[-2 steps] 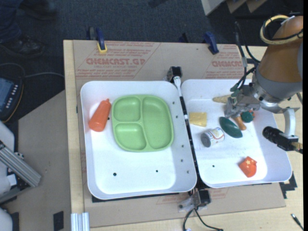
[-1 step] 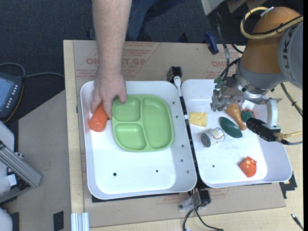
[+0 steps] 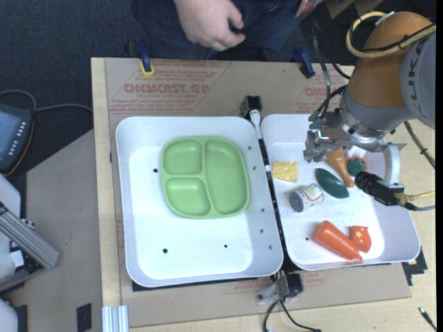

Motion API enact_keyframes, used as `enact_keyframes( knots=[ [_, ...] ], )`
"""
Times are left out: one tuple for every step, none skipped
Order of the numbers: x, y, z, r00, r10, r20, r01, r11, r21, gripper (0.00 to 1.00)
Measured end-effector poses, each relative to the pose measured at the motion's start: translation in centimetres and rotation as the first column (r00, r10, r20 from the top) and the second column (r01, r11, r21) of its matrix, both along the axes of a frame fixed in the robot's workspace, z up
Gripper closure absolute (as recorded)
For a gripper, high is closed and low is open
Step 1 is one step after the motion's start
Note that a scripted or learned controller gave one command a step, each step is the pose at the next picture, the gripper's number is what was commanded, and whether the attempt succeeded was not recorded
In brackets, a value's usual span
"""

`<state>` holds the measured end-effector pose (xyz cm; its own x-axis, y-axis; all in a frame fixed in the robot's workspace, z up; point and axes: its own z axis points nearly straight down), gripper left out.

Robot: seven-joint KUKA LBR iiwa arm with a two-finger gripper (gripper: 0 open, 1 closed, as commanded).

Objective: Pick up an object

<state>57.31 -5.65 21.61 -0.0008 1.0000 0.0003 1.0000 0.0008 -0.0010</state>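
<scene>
The right bin (image 3: 398, 244) holds several small objects. A yellow wedge (image 3: 284, 171) lies near its left wall, with a small grey can (image 3: 306, 197) on its side just below it. A dark green oval piece (image 3: 332, 182) sits in the middle. An orange carrot-like piece (image 3: 336, 241) and a red piece (image 3: 360, 236) lie near the front. My gripper (image 3: 320, 145) hangs over the bin's upper middle, just left of an orange piece (image 3: 338, 164) and a small teal item (image 3: 356, 164). Nothing is visibly held.
A green divided plate (image 3: 205, 176) lies in the left bin (image 3: 138, 241). A person's hand (image 3: 210, 18) hovers beyond the bench's far edge. Blue clamps (image 3: 145, 55) grip the far edge of the board. A black cable connector (image 3: 377, 187) trails from the arm across the right bin.
</scene>
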Motion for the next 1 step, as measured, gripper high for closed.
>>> enact_keyframes(
  knots=[
    [0.13, -1.10, 1.68, 1.000, -0.001, 0.005, 0.001, 1.000, -0.001, 1.00]
  ],
)
